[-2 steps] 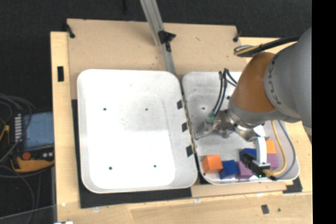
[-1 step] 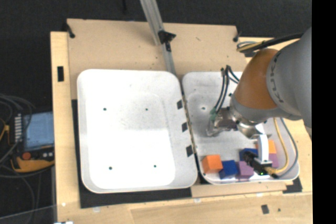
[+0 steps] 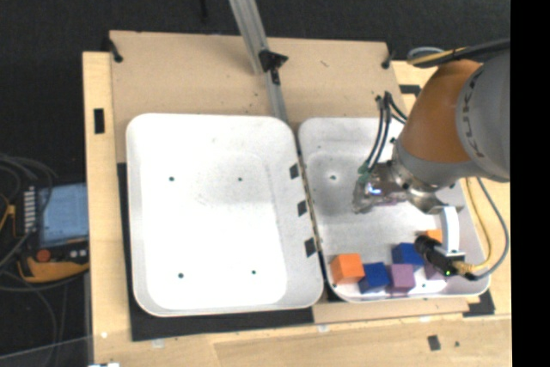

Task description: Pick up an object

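The gripper (image 3: pixel 371 195) hangs over the middle of the right bin (image 3: pixel 331 152), above bare white floor. It is small and partly blurred under the wrist, so I cannot tell its state, and nothing shows in it. The arm (image 3: pixel 447 129) comes in from 3 o'clock, with its orange band just above the gripper at about 1 o'clock from it, and dark cables run down beside the wrist.

The blocks lie well apart from the gripper, gathered along the near edge of the right bin, at about 5 o'clock from it. The orange block (image 3: pixel 347 267) is the most to 9 o'clock of the group. A blue block (image 3: pixel 375 277) is just beside it, touching or almost touching. A purple block (image 3: pixel 402 278) comes next in the row, and a second blue block (image 3: pixel 406 253) sits just beyond it at 12 o'clock. A small orange piece (image 3: pixel 434 235) shows near the arm's white part.

The left bin (image 3: pixel 210 211) lies at 9 o'clock from the right one, the two edges close together. A metal pole (image 3: pixel 245 4) leans across the bench (image 3: pixel 172 73) at 12 o'clock.
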You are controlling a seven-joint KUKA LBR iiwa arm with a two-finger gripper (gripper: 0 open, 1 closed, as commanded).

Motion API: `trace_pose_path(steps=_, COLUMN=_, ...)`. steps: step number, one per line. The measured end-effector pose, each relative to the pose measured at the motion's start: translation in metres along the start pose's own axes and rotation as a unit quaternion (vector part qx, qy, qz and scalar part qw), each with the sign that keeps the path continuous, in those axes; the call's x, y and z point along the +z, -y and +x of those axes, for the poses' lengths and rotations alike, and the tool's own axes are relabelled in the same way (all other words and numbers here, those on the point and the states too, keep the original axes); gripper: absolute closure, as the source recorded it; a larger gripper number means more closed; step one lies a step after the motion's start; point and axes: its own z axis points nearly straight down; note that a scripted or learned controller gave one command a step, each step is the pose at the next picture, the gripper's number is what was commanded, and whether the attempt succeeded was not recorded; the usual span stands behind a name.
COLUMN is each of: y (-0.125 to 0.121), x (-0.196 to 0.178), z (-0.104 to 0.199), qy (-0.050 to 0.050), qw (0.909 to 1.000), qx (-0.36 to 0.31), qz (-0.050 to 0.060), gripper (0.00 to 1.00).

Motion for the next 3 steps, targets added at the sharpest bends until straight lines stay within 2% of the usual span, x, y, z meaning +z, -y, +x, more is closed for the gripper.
trace_pose_path(steps=1, y=0.001, x=-0.045, z=0.003, qy=0.0, qw=1.0, qx=-0.006, qz=0.0, gripper=1.0)
trace_pose_path(steps=2, y=-0.001, x=-0.073, z=0.002, qy=0.0, qw=1.0, qx=-0.006, qz=0.0, gripper=1.0)
trace_pose_path(steps=3, y=0.004, x=-0.066, z=0.055, qy=-0.001, qw=1.0, qx=-0.006, qz=0.003, gripper=1.0)
